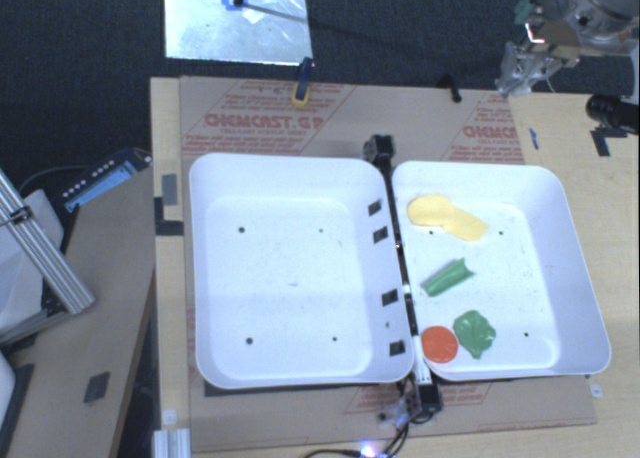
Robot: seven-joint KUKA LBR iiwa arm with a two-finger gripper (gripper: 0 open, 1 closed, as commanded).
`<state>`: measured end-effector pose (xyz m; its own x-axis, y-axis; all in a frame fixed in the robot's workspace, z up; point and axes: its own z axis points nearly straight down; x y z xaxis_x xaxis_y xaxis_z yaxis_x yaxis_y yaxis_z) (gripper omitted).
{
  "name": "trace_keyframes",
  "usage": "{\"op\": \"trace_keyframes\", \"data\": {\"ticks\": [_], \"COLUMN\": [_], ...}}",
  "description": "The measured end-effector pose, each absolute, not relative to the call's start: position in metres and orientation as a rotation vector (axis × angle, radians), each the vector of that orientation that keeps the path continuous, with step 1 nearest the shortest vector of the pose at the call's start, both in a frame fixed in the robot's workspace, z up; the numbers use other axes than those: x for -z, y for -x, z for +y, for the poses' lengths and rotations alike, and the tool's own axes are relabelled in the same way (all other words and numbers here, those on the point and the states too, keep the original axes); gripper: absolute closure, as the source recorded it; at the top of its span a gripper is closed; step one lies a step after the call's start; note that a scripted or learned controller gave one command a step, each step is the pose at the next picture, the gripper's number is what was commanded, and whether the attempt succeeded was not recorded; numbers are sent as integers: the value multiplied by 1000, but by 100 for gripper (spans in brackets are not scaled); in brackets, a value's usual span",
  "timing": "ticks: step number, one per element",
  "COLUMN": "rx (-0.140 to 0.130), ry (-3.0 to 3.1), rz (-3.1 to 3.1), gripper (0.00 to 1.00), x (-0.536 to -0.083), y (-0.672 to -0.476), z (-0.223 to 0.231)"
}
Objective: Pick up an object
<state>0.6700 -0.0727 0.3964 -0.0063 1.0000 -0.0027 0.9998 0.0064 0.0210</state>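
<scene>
Nearest: orange disc (439, 344) and green lump (474, 332), well below the claw (522, 64), in right bin (570, 236). Probably light, stiff; best pinched across disc's rim. Claw's grip: cannot tell.

- Both white bins (290, 171) are seen as smooth, faintly glossy plastic.
- The board (490, 126) below the gripper (520, 71) is taken for matt printed cardboard.
- A shiny foil-like sheet (235, 6) is seen far left of it.
</scene>
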Motion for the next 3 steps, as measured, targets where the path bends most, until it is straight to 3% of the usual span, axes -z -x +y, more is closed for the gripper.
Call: {"op": "trace_keyframes", "data": {"ticks": [1, 2, 3], "rx": [5, -20, -12], "ry": [-2223, -2206, -2211], "rz": [2226, 2220, 2224], "gripper": [100, 100, 100], "x": [-343, -471, -520], "y": [-604, -547, -484], "z": [-52, -36, -26]}}
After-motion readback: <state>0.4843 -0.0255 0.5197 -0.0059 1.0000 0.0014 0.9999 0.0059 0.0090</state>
